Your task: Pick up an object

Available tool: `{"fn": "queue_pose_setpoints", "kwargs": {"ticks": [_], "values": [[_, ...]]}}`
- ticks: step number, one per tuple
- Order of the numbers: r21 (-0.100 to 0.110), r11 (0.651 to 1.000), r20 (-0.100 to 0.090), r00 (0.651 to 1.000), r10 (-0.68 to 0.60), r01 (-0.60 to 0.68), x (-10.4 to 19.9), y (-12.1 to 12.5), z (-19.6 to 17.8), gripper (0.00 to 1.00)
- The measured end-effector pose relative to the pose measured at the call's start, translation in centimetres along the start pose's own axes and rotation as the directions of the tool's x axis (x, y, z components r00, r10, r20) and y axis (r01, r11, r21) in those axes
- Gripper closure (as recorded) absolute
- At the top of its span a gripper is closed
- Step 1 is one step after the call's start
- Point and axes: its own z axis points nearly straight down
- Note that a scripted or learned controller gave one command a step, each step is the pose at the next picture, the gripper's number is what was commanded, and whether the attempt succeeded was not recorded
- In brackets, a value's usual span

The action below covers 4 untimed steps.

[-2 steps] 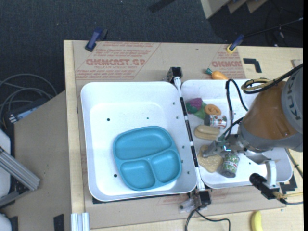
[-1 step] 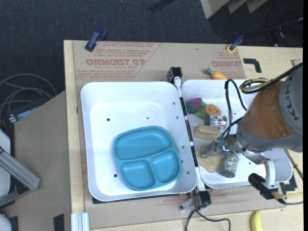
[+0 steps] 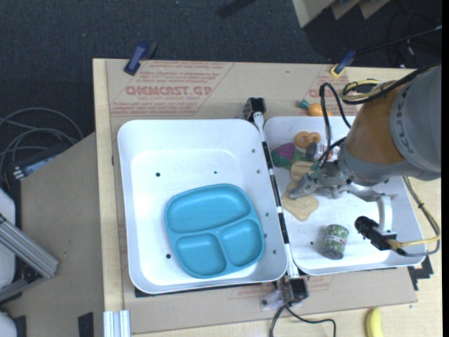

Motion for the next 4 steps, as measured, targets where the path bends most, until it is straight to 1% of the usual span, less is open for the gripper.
{"fn": "queue_pose_setpoints", "kwargs": {"ticks": [1,2,3,4], "values": [[0.066,0.998,-0.006,1.0,0.012,-0.012,-0.7,10.6,0.7,0.0],[0.008,1.0,0.0,1.0,0.0,0.0,-6.9,3.9,0.3,0.0],[0.01,1.0,-0.002,1.0,0.0,0.0,-4.0,-6.5,0.3,0.0],[0.006,1.0,-0.001,1.0,-0.002,0.002,-1.9,1.7,0.2,0.0]]}}
